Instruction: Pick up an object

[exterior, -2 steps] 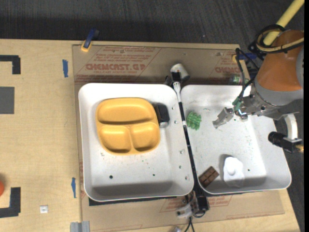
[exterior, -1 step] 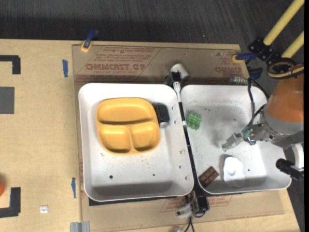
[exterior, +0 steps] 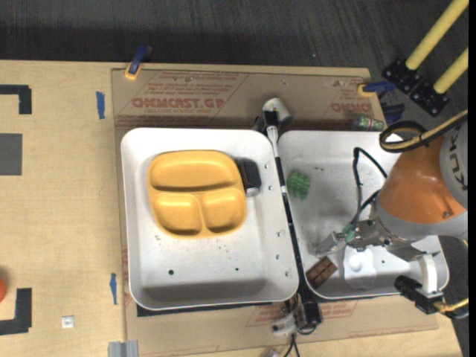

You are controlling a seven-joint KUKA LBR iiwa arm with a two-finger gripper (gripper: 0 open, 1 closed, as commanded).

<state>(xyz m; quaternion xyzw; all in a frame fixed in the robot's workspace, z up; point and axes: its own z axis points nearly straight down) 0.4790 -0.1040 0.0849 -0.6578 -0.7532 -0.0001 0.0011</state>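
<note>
— Orange-banded arm [exterior: 416, 192] is reaching down into the right bin [exterior: 327, 151], its gripper [exterior: 355, 238] hanging near the front wall. Can't tell how it's set.

— What's lying there?

— A brown block [exterior: 320, 271] just beside it, a green piece [exterior: 298, 184] farther back. A yellow divided tray [exterior: 198, 192] is sitting in the left bin [exterior: 149, 274].

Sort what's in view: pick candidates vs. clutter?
Job:
- yellow divided tray, left bin
- black block against the tray
- green object, right bin
- brown piece, right bin
- gripper, down in right bin

Lying about:
- blue clamps
- yellow poles
- cardboard sheet
</note>
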